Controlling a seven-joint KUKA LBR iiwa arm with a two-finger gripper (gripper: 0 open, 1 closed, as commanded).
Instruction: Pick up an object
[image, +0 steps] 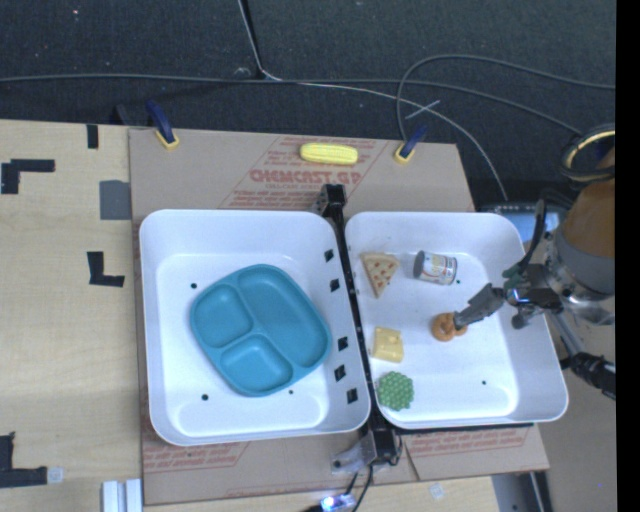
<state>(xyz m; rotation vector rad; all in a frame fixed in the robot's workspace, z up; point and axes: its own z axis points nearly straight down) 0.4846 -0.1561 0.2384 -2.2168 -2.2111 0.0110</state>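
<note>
Take the right bin (520, 390) as your landmark. The gripper (468, 317) reaches into it from the right edge, its dark tip touching the small orange object (444, 327) near the bin's middle (whether the fingers are spread or closed on it, you cannot tell). Above that object lies a small jar (436, 267) on its side; toward the bin's left wall you see a wedge-shaped cracker piece (379, 272), a yellow block (388, 344) and a green round piece (394, 390). The left bin (165, 400) holds a blue divided plate (259, 328). A yellow banana-like toy (328, 153) lies on the cardboard beyond both bins.
</note>
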